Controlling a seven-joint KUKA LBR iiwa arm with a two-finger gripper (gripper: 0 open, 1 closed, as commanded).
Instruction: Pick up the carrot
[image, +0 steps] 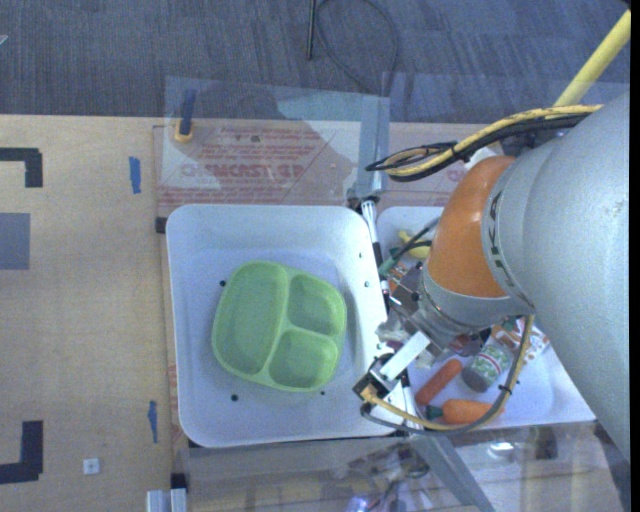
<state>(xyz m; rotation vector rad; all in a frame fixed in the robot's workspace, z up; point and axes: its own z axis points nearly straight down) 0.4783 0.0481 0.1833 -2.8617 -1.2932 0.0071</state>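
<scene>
An orange carrot (468, 410) lies near the front edge of the right bin (560, 400). A redder, carrot-shaped piece (440, 381) lies tilted just to its left. The arm's orange-banded wrist (470, 250) hangs over this bin, and my gripper (455, 345) sits under it, just above and behind both pieces. The wrist's bulk hides how the gripper stands, and I see nothing held in it.
A small bottle (487, 363) with a green label stands right of the red piece. Small green and yellow items (405, 250) peek out at the right bin's far left corner. The left bin (190, 300) holds a green divided plate (280, 325).
</scene>
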